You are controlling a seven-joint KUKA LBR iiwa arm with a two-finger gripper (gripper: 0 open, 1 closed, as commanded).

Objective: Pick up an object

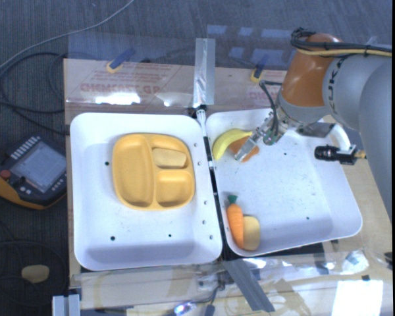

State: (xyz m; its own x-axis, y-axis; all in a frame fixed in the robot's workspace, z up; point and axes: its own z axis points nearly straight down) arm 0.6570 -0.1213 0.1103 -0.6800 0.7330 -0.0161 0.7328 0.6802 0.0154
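In the right bin (pixel 303 196), a yellow banana (pixel 225 141) lies at the far left corner, and a small orange piece (pixel 246 152) touches its right side. My gripper (pixel 266 134) hangs at the far side of this bin, just right of the banana's tip and just above the orange piece. Nothing shows held in it. An orange carrot (pixel 235 220) with a green top lies at the bin's near left corner, with a pale yellow piece (pixel 251 231) against it.
The left bin (pixel 92 229) holds a yellow divided tray (pixel 138 173) with a tan bread-like piece (pixel 169 157) in its far right compartment. A black fitting (pixel 334 153) juts out near the right bin's right wall. A pendant (pixel 31 170) lies on the floor to the left.
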